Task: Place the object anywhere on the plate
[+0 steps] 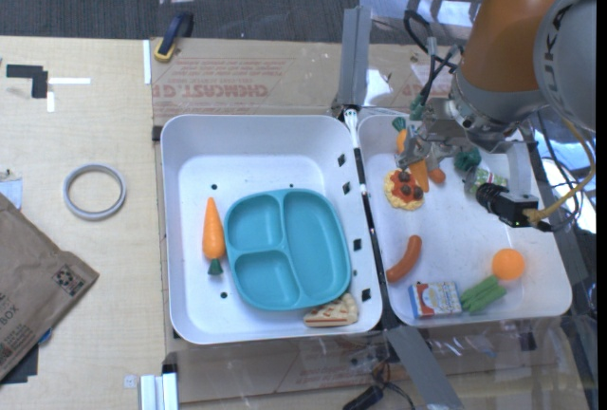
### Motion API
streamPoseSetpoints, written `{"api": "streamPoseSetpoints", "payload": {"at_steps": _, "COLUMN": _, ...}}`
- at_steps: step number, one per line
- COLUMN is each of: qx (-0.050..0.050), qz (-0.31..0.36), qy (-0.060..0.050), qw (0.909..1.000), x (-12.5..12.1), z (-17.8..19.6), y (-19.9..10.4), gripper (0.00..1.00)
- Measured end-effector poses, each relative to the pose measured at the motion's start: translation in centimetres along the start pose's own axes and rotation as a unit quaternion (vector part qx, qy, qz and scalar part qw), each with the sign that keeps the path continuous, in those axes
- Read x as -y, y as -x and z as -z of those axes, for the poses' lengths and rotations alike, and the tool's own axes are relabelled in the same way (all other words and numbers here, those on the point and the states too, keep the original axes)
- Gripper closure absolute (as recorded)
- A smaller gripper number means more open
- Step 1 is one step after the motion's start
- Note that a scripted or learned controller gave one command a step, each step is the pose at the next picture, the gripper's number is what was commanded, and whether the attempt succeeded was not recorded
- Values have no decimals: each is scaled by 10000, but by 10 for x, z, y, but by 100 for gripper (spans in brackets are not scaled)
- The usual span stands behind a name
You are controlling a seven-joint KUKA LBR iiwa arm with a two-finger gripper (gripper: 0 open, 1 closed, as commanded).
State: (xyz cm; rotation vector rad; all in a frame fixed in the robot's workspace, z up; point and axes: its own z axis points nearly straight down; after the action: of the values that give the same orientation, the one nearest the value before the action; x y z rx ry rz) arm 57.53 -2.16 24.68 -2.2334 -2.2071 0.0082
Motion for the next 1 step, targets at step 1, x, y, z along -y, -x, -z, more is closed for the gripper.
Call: {"api": "streamPoseSetpoints", "payload": {"at_steps": 1, "qx": -5, "qz": 398, "qy": 0, "qw": 9992, "x": 59, "z": -57, "y": -58, "gripper": 100}}
